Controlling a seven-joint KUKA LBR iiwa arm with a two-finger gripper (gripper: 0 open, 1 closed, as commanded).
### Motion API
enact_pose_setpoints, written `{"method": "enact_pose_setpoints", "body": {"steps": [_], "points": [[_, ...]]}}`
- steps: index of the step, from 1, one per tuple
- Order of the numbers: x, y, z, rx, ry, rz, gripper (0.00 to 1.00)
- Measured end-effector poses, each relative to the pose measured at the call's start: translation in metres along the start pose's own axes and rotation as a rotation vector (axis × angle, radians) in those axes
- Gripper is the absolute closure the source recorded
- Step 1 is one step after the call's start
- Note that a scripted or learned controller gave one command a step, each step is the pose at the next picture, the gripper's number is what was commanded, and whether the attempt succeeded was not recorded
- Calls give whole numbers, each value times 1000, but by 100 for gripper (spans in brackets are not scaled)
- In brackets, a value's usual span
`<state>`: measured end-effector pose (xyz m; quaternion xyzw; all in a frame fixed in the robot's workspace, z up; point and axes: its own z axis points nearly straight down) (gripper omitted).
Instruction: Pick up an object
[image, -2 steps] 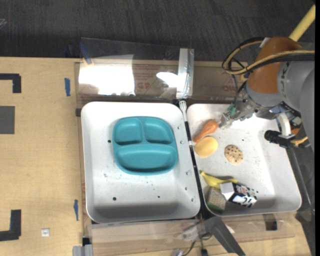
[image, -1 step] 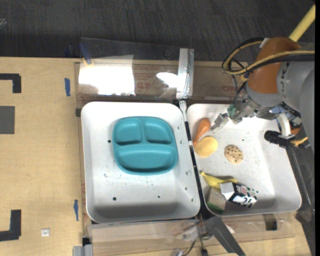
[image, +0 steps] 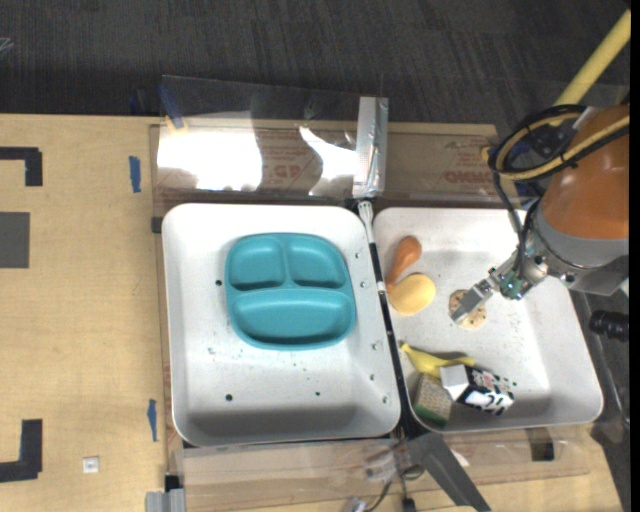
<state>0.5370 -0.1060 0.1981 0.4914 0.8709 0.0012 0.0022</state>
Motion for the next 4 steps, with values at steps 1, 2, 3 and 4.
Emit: {"method": "enact_pose_setpoints", "body": {"steps": [1, 2, 3, 4], "points": [[-9, -19, 110, -3, -4, 86, 0], [-41, -31, 22, -2, -5, -91, 0], [-23, 40, 106, -8, -8, -209, 0], [-27, 43, 92, -20, -22, -206, 100]]}}
